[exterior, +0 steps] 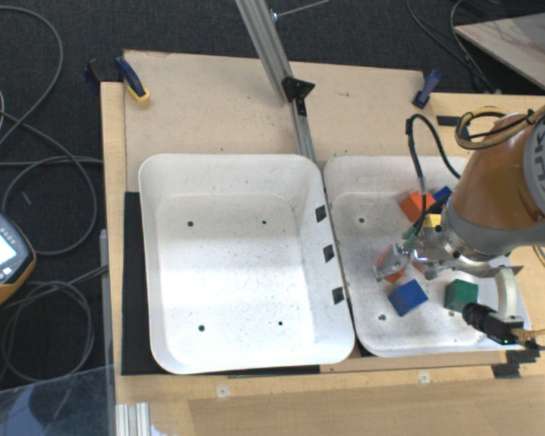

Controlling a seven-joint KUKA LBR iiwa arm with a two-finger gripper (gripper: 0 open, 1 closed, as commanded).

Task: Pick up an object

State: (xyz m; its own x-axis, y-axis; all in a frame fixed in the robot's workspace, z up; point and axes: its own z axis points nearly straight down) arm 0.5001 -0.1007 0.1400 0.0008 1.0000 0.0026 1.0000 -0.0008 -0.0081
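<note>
My gripper (393,263) reaches into the right bin (363,325) from the right, low over the bin floor. A small red piece (394,279) lies just below its tip, partly covered by it. A blue block (407,297) rests right in front of the gripper, and a green block (460,292) sits to the right of that, under the wrist. Behind the gripper, an orange block (411,204), a yellow piece (429,210) and a second blue piece (441,194) cluster together, partly hidden by the arm.
The left bin (163,334) adjoins the right one along a shared rim with black clips (328,253). A metal pole (272,53) rises from the back of the bench. Blue clamps (133,78) sit at the board's far corners. Cables (436,148) trail beside the arm.
</note>
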